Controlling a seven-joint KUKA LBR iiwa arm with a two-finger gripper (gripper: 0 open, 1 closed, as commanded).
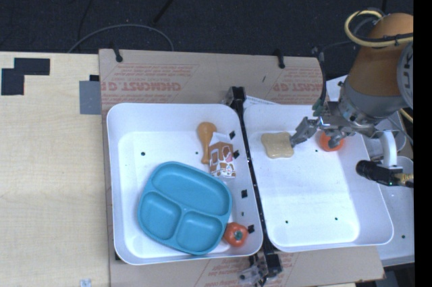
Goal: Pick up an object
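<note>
A bench point(47, 164) of pale wood carries a cardboard sheet point(202, 76) printed with red lettering, and on it sit two shallow white bins side by side, joined along a black strip point(246, 164).

The arm point(378, 69), grey with an orange band, reaches in from the right and hangs over the upper part of the right bin point(324, 211). Its gripper point(312, 130) points toward the left, low over the bin floor; the fingers appear slightly apart, with nothing seen between them. One dark fingertip point(299, 136) lies just beside the right edge of a tan, bread-like piece point(277, 145), which rests flat near the right bin's upper left corner. Whether the tip touches the piece cannot be told. A small red-orange object point(332, 142) sits just behind the gripper, partly hidden by it.

In the left bin point(125, 144), a blue divided plate point(183, 206) with three compartments fills the lower middle, lying at a tilt. Above its upper right rim lies a small printed packet point(222, 160), touching or nearly touching an orange-brown toy drumstick point(206, 139) just above it. A red tomato point(235, 234) with a green top sits at the plate's lower right edge, close to the bin's wall.
</note>
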